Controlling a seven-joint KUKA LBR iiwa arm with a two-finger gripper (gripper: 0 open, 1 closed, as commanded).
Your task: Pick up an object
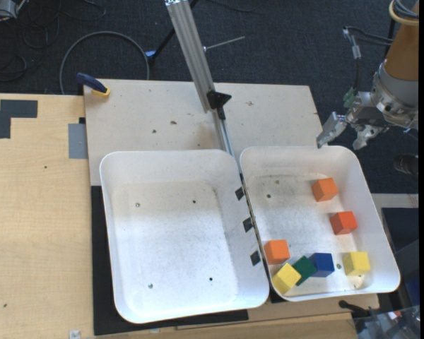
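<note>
My gripper hangs above the far right corner of the right bin, fingers spread apart with nothing between them. Inside the right bin lie several small cubes. An orange cube sits closest to the gripper, with a red-orange cube below it. Along the near edge are another orange cube, a yellow cube, a green cube, a blue cube and a second yellow cube.
The left bin sits beside the right one, with black clips along the shared wall. A slanted aluminium post rises behind the bins. A wooden bench top extends to the left.
</note>
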